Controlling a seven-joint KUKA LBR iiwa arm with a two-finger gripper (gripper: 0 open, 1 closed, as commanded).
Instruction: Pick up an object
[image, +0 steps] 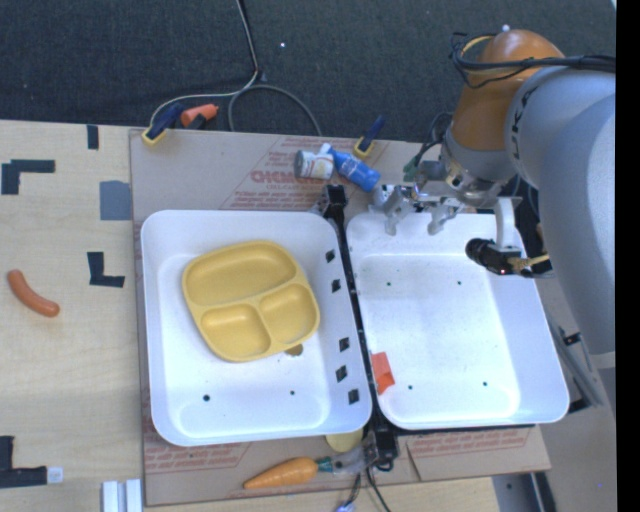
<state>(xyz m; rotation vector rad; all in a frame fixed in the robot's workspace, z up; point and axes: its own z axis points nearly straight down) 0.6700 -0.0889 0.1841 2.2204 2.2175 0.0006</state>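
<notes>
Plate: a yellow divided plate (251, 299) is seen in the left bin (165, 400), its long axis slanting lower right.
Tool: the tool (412, 213) is held at upper right, fingers spread, nothing between them.
Relation: the plate lies lower left of it.

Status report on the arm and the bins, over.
Gripper open, over far edge of right bin, holding nothing. Yellow divided plate lies flat in left bin, untouched. Nothing between gripper and plate but the bins' shared rim.
</notes>
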